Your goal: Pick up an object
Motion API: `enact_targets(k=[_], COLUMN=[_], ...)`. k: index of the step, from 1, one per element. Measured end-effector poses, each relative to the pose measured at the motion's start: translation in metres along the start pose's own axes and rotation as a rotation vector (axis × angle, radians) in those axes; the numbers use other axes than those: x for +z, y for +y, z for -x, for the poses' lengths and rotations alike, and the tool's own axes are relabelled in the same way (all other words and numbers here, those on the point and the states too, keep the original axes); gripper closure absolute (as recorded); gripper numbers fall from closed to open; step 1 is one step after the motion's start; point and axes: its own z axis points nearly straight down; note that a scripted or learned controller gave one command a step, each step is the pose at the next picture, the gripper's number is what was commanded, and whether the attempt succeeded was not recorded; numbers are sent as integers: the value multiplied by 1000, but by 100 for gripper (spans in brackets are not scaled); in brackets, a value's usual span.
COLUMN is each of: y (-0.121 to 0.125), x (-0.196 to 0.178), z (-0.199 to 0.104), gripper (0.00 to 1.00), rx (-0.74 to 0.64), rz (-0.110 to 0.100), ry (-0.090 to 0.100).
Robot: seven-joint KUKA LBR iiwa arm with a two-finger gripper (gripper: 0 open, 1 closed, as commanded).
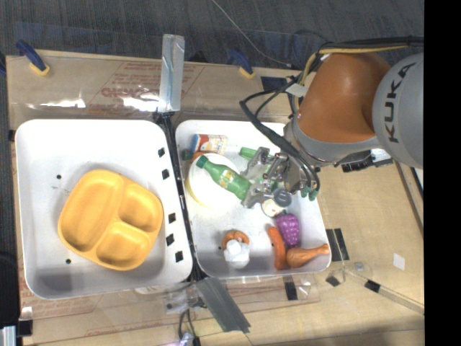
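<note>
My gripper (261,184) hangs low in the right bin (325,215), beside a green bottle (223,179).

I cannot tell how the gripper is set, nor whether it has anything. The green bottle lies on its side in the bin's upper half, across a pale round plate (198,187); it looks light, stiff and smooth, likely to roll or slip, so I judge the middle of its body the best hold, square across. Crowding it are a small labelled bottle (209,144) above, purple grapes (289,228), a carrot (278,247) and a drumstick (308,254) below, and a white and orange toy (235,247). A yellow tray (109,218) sits well apart in the left bin (36,143).
</note>
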Motion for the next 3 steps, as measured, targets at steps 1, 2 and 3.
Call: enact_targets(k=[1, 2, 3], y=[-54, -82, -85], x=[110, 147, 12], z=[-17, 23, 28], gripper=[100, 100, 100], rx=[-150, -551, -856], rz=[0, -1, -6], ry=[2, -5, -11])
